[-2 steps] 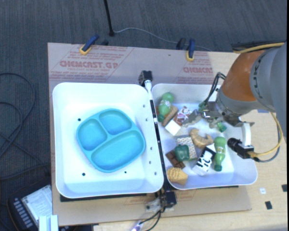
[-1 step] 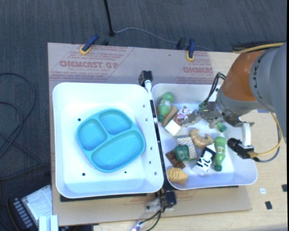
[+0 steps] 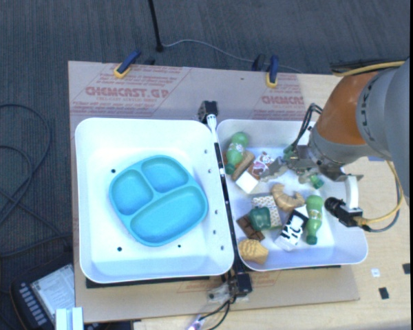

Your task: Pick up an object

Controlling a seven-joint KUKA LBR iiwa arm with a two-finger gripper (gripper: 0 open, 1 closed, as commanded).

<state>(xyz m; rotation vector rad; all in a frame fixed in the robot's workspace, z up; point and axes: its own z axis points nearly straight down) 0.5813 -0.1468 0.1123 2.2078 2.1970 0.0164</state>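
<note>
The brown board-topped bench [image 3: 89, 95] carries two shallow white plastic bins side by side. The left white bin [image 3: 96, 253] holds a light blue three-section plastic plate [image 3: 158, 199] lying flat near its middle. The right white bin [image 3: 351, 249] holds a heap of small toys.

The grey arm with an orange band [image 3: 361, 112] reaches in from the bench's right edge and bends down over the far right part of the right bin. Its tool [image 3: 299, 162] hangs low over the toys; whether it is open or closed, and whether it has hold of anything, cannot be told.

Just beside the tool, toward the bench's near edge, lies a tan curved toy croissant [image 3: 287, 198], its long axis running roughly left to right. Right of it a green plastic toy bottle [image 3: 313, 217] lies with its long axis pointing from far edge to near edge. A dark green toy cup [image 3: 261, 217] sits left of the croissant. A tan toy bread roll [image 3: 253, 252] rests in the bin's near left corner. A green round toy [image 3: 237, 142] lies near the far left corner.
</note>
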